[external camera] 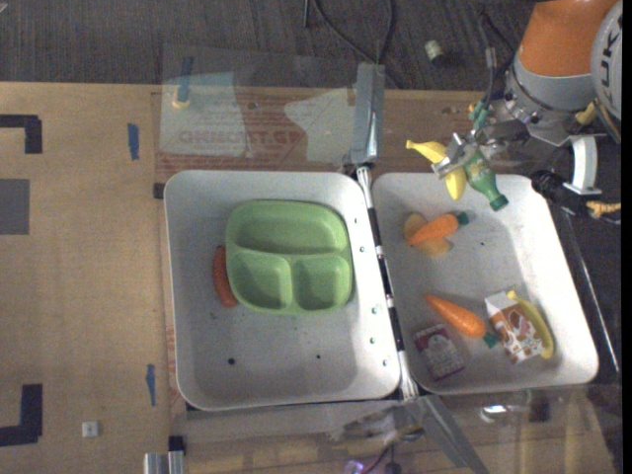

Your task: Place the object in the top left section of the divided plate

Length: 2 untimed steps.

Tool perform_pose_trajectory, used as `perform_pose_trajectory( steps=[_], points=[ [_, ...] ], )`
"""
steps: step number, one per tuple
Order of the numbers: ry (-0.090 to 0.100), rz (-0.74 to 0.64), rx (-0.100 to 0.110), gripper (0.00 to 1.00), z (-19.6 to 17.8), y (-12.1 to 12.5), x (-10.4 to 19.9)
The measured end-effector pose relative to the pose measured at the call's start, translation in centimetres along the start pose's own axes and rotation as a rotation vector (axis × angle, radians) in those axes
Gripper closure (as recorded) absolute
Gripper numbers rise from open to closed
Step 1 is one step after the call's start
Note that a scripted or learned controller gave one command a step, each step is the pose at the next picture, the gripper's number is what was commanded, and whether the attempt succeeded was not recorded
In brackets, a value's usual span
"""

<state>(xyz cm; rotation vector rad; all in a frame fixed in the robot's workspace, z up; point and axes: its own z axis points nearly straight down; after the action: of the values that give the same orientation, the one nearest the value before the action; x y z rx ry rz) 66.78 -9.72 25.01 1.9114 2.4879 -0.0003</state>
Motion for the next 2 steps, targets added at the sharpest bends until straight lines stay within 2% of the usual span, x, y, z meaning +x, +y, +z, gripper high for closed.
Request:
perform_pose_trajectory(
  steps=[1,2],
  points=[
    [0.004,0.312,0.005,1.0,0.3,-1.6,6.6],
    [0.004,0.287,0.005,1.0,0.5,-3.1,13.6]
  ],
)
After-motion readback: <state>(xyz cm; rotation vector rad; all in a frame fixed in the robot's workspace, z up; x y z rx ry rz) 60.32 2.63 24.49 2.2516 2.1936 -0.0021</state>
